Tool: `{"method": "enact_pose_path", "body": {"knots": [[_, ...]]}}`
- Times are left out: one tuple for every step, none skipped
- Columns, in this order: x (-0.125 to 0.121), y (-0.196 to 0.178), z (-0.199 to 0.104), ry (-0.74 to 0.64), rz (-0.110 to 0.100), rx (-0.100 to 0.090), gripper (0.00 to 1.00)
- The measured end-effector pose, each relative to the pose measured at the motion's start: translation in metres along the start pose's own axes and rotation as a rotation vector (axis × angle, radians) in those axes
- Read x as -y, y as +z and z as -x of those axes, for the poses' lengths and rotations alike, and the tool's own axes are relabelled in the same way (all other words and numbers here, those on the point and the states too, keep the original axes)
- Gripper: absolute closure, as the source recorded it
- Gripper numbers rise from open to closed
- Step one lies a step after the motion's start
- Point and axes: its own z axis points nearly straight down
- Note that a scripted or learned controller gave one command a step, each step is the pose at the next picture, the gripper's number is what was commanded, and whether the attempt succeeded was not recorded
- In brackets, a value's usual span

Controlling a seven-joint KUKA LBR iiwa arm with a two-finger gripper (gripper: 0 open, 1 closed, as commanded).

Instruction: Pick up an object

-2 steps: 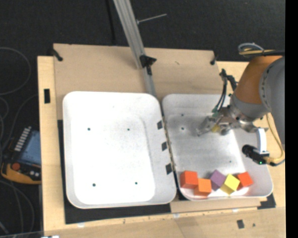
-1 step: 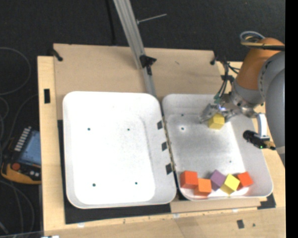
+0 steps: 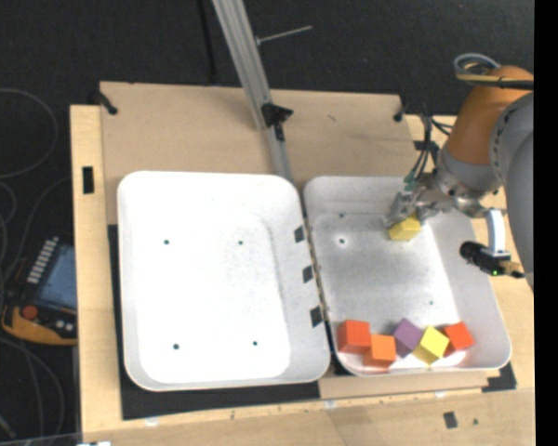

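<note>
Bench: a tan board is seen carrying two shallow white bins side by side; a slanted metal rail crosses it from 12 o'clock down to the seam between the bins.
Arm: entry is made from 3 o'clock, the orange band sitting above the wrist over the far corner of the right bin.
Left bin: nothing for the task is offered here; it is set at 9 o'clock of the work area and touches the right bin along the seam.
Right bin: the working bin. A bare floor is left in its middle.
Block cluster: orange, purple, yellow and red blocks are packed along the near wall at 6 o'clock of the bin, well apart from the gripper.
Gripper: set at the bin's 12 o'clock end, directly above the yellow block. Whether the pincer is spread or pinched cannot be told; a grasp is not confirmed.
Step in hand (judged): the yellow block is to be secured. The block should be centred under the tool before any lift, and the lift should be kept vertical.
Obstructions (judged): the far bin wall at 12 o'clock lies near; sideways drift toward it should be avoided.
</note>
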Motion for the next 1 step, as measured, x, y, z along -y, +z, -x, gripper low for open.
{"method": "enact_pose_path", "body": {"knots": [[0.0035, -0.0369, -0.0607, 0.004, 0.000, -0.007, 1.00]]}}
